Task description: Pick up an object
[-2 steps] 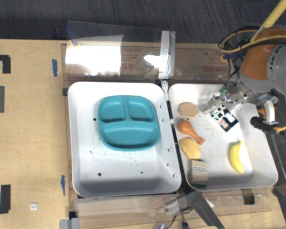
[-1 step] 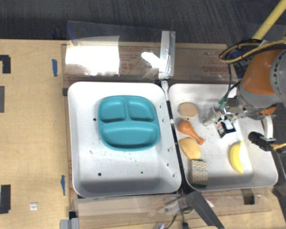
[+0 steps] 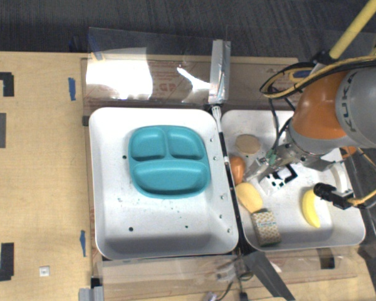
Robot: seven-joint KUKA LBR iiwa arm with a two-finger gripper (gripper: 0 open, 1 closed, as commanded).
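Observation:
The right white bin (image 3: 348, 234) holds several objects. A tan round piece (image 3: 247, 144) lies at the back left and an orange piece (image 3: 237, 167) sits just in front of it. Nearer the front are a yellow lemon-like fruit (image 3: 250, 197), a patterned block (image 3: 266, 226) and a yellow banana (image 3: 310, 207). My gripper (image 3: 267, 165) hangs low over the bin's middle left, right of the orange piece and above the lemon-like fruit. Nothing shows held in it.
The left white bin (image 3: 113, 218) carries a teal divided plate (image 3: 169, 160). A raised divider (image 3: 229, 180) separates the bins. Black cables (image 3: 332, 196) trail over the right bin's right side. A clear plastic sheet (image 3: 150, 74) stands behind the bins.

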